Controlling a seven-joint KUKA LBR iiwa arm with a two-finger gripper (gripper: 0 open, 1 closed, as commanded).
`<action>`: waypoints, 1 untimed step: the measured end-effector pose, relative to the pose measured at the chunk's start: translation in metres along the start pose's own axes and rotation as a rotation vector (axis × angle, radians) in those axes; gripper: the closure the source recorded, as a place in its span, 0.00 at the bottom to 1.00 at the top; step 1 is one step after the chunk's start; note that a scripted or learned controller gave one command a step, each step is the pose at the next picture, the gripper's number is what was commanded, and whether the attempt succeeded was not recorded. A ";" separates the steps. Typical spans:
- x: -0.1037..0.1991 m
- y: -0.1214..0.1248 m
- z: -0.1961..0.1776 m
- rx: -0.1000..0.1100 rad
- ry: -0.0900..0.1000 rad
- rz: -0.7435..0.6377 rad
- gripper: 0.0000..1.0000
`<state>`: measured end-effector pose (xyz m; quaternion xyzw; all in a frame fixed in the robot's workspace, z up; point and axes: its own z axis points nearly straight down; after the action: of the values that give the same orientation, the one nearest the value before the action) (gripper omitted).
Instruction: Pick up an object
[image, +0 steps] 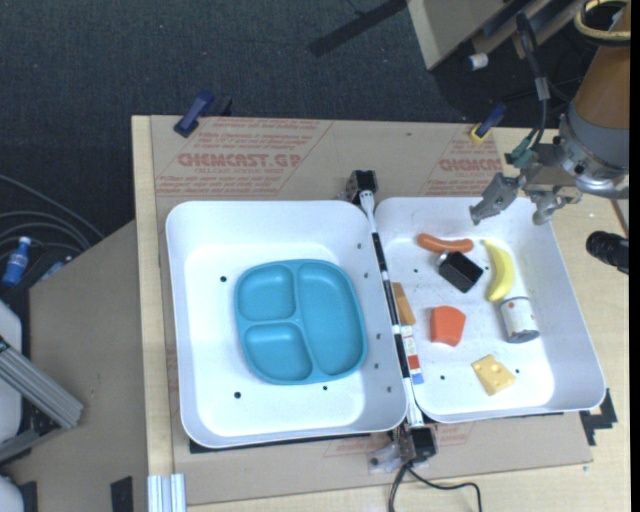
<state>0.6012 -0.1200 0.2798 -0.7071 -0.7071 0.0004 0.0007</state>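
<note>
Camera view: end effector (520, 203) hangs at the right bin's (570, 300) one-o'clock rim, fingers spread apart, gripping nothing. That bin has six things: one sausage (445, 242), black block (459, 271), banana (499, 270) lengthwise twelve-to-six, can (518, 319), orange piece (447, 325), cheese wedge (493, 374). Left bin (200, 300): one blue plate (299, 320).

My arm enters at the worktop's far right corner, its orange band uppermost and the grey wrist below it. My tool (520, 205) hangs from the wrist above the far edge of the right bin (575, 330). Its two fingers (492, 203) are spread apart, tips pointing downward, with nothing between them.
</note>
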 end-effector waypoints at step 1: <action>-0.011 0.026 0.195 -0.001 0.000 0.001 0.00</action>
<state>0.6264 -0.1306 0.0846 -0.7073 -0.7069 0.0001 0.0002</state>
